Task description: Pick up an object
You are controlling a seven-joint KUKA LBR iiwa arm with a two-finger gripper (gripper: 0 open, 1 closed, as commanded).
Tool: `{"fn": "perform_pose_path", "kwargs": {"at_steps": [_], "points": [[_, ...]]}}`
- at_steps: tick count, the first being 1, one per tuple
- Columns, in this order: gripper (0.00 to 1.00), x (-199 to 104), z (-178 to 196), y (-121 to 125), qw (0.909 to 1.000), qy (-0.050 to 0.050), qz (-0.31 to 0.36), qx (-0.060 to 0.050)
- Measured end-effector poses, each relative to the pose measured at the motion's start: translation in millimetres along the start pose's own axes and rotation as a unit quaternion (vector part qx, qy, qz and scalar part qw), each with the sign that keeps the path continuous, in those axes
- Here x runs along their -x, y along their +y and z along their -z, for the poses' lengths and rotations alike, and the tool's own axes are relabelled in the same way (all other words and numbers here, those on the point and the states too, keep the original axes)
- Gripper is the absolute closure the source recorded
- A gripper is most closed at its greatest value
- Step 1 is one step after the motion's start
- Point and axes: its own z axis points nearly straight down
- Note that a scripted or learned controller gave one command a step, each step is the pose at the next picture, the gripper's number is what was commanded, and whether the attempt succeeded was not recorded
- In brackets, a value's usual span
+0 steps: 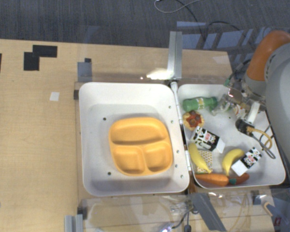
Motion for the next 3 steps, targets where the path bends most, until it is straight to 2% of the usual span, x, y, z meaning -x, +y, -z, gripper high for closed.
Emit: {"fn": "perform_pose_path", "kwargs": {"at_steps": [1,2,3], "points": [[0.0,-34.8,0.2,-95.1,0.9962,0.007,0.073,0.047],[0.0,53.6,-5.8,-131.1,0.9978,0.016,-0.046,0.046],[0.0,93.1,-6.9,-130.0,0.9938,0.019,-0.1,0.046]]}}
